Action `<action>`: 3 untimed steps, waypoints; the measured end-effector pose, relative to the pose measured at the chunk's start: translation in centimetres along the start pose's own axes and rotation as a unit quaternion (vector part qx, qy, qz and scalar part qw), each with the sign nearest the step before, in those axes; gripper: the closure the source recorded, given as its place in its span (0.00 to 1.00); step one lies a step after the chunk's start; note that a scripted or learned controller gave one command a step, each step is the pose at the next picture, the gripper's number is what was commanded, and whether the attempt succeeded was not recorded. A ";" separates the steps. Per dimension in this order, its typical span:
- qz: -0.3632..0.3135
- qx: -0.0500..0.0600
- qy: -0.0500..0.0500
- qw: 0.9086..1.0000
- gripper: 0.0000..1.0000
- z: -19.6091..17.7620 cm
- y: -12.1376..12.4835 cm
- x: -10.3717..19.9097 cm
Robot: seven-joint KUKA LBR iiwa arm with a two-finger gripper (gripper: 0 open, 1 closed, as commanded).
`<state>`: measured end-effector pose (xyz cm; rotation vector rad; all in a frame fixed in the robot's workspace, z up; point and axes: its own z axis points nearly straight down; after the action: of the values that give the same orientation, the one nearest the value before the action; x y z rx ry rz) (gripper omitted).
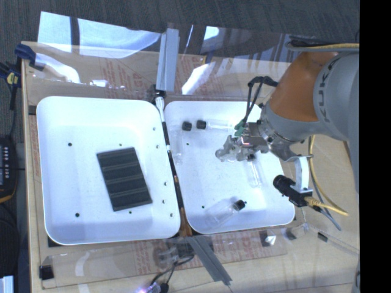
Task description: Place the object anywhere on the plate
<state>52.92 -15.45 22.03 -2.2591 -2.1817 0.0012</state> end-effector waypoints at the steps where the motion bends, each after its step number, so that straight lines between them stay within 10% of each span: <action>1: -0.024 0.001 0.000 1.000 1.00 0.4 1.8 9.6; 2: -0.032 0.001 0.000 0.999 1.00 -7.0 4.0 19.5; 3: 0.003 0.003 0.000 1.000 1.00 2.0 -4.0 18.6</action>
<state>49.57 3.23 19.99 -2.2622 -2.1724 0.0094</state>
